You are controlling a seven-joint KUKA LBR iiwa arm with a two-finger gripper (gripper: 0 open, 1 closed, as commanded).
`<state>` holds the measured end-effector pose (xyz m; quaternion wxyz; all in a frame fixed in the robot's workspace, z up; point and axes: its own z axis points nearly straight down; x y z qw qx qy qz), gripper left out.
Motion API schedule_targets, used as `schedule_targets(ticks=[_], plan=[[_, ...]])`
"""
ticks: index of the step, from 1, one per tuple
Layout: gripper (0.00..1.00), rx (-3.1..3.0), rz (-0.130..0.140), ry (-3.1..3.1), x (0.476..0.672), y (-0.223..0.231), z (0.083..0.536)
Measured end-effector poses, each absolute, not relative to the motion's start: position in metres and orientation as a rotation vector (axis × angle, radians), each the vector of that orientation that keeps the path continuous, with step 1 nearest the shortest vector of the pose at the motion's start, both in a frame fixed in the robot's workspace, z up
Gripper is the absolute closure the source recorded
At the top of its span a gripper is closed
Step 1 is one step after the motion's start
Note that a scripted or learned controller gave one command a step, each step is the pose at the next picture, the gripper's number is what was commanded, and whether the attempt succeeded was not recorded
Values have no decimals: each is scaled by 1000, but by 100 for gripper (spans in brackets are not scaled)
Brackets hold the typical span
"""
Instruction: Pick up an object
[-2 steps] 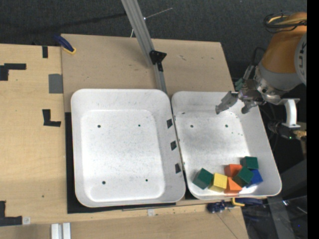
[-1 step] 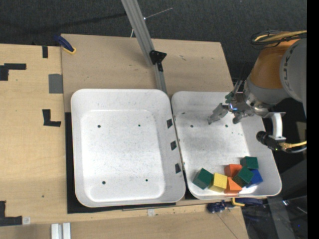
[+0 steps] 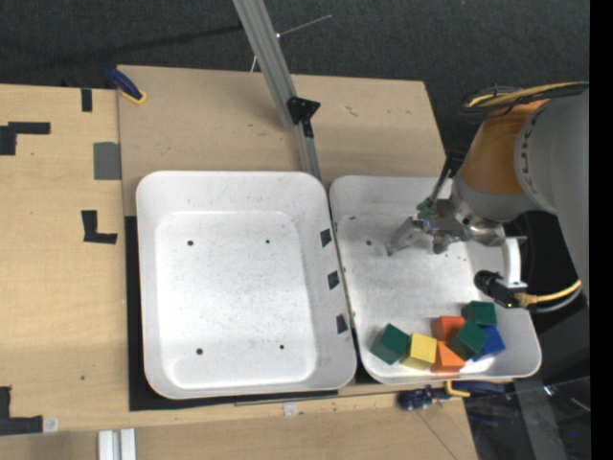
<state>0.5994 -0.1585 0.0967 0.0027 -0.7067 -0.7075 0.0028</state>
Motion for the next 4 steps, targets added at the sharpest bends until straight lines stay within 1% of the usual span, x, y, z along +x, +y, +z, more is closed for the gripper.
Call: schedule_targets(ticks=[1,2,3,4], plan=[[100,-2217,2,-2222,601,-158,110],[100,-2223,-5,-2227,605,-155,173],[100,-2221,-3,-2224,606,-155,202],[100,-2213,-3,-2229,609,-98,217]])
